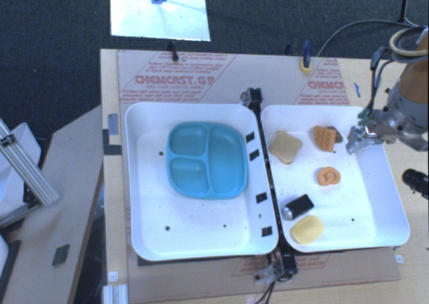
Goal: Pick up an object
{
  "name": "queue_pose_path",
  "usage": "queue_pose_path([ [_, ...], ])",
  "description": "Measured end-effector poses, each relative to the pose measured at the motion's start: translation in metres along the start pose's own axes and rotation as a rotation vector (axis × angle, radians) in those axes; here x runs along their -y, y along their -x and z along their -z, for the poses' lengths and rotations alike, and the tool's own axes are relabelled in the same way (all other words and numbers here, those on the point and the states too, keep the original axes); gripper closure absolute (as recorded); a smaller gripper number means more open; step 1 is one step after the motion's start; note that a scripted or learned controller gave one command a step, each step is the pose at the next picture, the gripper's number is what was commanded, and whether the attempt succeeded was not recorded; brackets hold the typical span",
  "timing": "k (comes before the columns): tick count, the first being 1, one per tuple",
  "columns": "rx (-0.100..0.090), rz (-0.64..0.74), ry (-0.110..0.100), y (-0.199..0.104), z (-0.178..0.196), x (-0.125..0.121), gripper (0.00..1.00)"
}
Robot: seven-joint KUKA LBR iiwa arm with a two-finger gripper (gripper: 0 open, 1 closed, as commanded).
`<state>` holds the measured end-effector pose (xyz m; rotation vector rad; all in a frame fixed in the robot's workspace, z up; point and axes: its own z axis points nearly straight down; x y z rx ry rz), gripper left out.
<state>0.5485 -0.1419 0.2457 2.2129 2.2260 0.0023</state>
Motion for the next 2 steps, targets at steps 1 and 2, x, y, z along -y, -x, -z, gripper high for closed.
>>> queue_pose_path([
  [1, -0.001, 0.002, -0.001, -0.06, 0.002, -0.007, 1.0],
  [2, -0.001, 0.002, -0.001, -0.106, 0.003, -0.015, 1.0],
])
